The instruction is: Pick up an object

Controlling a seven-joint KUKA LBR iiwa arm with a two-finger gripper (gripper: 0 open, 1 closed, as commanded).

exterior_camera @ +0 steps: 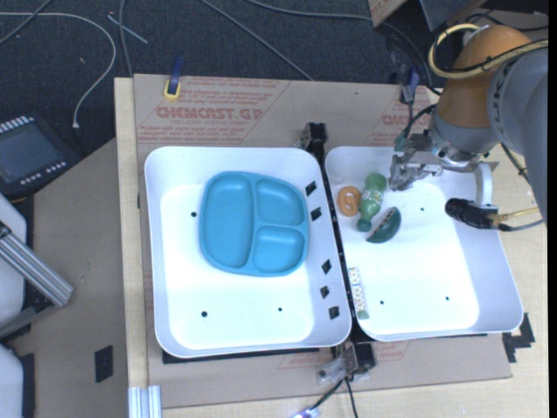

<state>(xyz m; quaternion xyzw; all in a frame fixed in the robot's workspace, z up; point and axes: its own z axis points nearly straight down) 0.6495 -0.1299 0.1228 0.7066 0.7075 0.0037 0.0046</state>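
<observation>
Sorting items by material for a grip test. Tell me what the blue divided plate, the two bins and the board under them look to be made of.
Blue divided plate: likely moulded plastic, matte; uniform colour, rounded compartment ridges.
Left bin and right bin: probably thin formed plastic, smooth white with a slight sheen and rounded corners.
Board: looks like cardboard or fibreboard; dull tan surface with red printed lettering.

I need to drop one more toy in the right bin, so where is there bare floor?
In the right bin, the whole near half is bare, below the dark green piece and right of the label strip. Its far left corner is crowded: the orange ring, light green piece and gripper cluster there.
</observation>
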